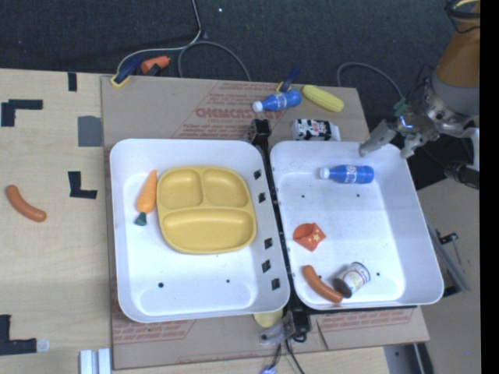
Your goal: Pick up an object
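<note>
The right bin (405, 232) holds a blue bottle (347, 174) lying on its side near the far edge. It also holds a red crumpled item (309, 236), an orange sausage (321, 284) and a small silver can (353, 277) near the front. My gripper (392, 142) hangs over the bin's far right corner, just up and right of the blue bottle. Its fingers are spread open with nothing between them. The left bin (195, 294) carries a yellow divided plate (207, 209) and a carrot (146, 192).
Behind the bins lie a second blue bottle (278, 101), a yellow banana-like piece (322, 97) and a black-and-white packet (312, 129). A sausage (25, 203) rests on the bench at far left. Cables and a yellow-orange clamp (140, 66) sit at the back.
</note>
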`<state>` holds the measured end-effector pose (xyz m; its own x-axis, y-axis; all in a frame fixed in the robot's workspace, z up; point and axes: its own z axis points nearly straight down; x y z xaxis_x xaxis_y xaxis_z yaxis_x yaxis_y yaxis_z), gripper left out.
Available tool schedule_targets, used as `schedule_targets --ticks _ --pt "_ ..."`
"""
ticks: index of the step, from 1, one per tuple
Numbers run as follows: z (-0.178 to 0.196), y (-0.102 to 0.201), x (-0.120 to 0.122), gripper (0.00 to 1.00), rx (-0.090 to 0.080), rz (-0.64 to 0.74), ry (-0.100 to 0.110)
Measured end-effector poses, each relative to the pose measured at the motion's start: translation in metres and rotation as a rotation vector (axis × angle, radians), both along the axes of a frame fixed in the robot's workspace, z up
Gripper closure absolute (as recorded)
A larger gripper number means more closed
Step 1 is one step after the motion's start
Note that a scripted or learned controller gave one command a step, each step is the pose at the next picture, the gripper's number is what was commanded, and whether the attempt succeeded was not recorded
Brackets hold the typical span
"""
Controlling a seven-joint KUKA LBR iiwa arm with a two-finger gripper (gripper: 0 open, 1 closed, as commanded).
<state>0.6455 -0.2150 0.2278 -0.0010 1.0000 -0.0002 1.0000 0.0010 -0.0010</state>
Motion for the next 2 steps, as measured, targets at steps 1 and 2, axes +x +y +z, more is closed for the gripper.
schedule_targets --ticks 1,2 --pt "-0.117 -0.008 -0.014 0.00 0.002 -0.001 0.011" --pt "-0.142 0.046 0.017 0.00 -0.005 0.003 0.016"
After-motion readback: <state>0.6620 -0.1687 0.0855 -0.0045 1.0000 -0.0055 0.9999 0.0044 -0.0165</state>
